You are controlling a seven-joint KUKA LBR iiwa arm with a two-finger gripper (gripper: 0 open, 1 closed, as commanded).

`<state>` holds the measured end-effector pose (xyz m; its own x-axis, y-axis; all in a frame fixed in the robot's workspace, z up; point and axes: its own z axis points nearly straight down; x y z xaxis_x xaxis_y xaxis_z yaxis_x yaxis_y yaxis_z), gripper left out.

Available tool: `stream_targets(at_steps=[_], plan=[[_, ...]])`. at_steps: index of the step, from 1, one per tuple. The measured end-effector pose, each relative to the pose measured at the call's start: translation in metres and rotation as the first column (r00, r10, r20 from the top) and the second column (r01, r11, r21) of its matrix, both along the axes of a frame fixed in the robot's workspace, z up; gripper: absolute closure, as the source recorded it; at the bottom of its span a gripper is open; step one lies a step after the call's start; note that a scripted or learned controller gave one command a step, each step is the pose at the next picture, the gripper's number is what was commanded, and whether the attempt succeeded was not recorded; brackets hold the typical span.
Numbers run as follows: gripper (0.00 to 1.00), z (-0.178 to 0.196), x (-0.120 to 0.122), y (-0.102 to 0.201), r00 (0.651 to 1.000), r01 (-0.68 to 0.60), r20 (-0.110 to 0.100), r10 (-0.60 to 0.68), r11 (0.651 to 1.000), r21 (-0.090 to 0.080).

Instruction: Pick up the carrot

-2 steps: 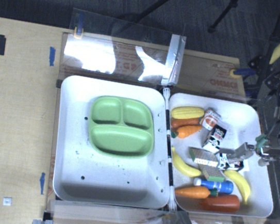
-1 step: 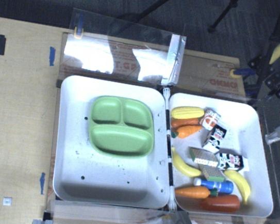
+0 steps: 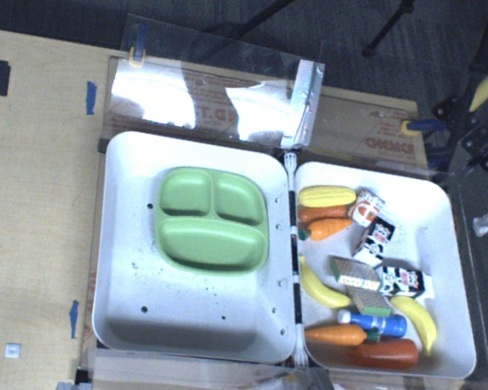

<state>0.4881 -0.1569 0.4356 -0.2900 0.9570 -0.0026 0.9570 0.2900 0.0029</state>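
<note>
An orange carrot point(image 3: 332, 228) with a green tip lies in the right bin point(image 3: 453, 257), near its upper left corner, just below a brown sausage point(image 3: 320, 214) and a yellow corn cob point(image 3: 326, 195). A second orange carrot-like piece point(image 3: 337, 333) rests at the bin's front edge, touching a red sausage point(image 3: 384, 351).
The right bin also holds two bananas point(image 3: 321, 288) point(image 3: 422, 322), a blue bottle point(image 3: 379, 323), two cow-patterned cartons point(image 3: 375, 241) point(image 3: 404, 279), a red can point(image 3: 367, 208) and a grey block point(image 3: 361, 275). A green divided plate point(image 3: 213, 221) sits in the left bin point(image 3: 117, 252).
</note>
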Motion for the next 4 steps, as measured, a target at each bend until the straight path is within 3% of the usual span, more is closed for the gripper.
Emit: stream_targets(at_steps=[1, 2, 3, 4], plan=[[0.00, 0.000, -0.008, 0.019, 0.953, 0.303, -0.004, -0.303, 0.953, 0.001], [0.00, -0.187, -0.009, -0.018, 0.881, 0.474, -0.004, -0.474, 0.881, 0.001], [0.00, -0.100, -0.008, -0.038, 0.981, 0.195, -0.001, -0.195, 0.981, 0.001], [0.00, -0.007, -0.008, -0.067, 0.982, 0.191, 0.000, -0.191, 0.982, 0.000]])
